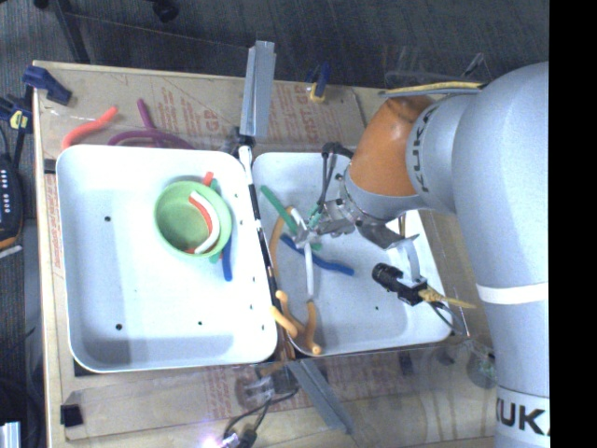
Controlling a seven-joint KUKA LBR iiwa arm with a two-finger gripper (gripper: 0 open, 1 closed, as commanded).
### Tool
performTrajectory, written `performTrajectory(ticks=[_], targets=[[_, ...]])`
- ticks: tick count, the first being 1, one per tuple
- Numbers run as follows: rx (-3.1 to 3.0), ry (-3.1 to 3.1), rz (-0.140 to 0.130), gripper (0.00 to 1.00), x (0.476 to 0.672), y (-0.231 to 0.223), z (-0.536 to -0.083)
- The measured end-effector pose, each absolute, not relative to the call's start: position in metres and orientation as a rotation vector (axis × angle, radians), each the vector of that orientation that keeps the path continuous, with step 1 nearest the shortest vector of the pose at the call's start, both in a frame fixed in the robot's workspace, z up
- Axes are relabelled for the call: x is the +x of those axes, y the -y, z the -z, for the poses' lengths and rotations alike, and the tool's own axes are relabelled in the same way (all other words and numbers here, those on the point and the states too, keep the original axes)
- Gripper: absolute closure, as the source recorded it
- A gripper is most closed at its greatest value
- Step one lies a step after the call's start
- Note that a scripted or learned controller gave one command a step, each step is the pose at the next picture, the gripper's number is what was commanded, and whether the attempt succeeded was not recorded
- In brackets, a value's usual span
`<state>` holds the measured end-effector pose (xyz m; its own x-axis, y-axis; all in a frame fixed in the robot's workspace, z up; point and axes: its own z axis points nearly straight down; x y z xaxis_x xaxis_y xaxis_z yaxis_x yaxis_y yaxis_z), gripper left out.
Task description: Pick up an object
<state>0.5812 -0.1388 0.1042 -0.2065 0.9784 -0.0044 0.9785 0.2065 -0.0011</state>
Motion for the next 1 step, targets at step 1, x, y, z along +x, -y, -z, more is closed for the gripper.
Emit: performTrajectory(ticks=[1], targets=[[1.833,-2.552,0.0,1.0,0.6539,0.1164,-0.1769]])
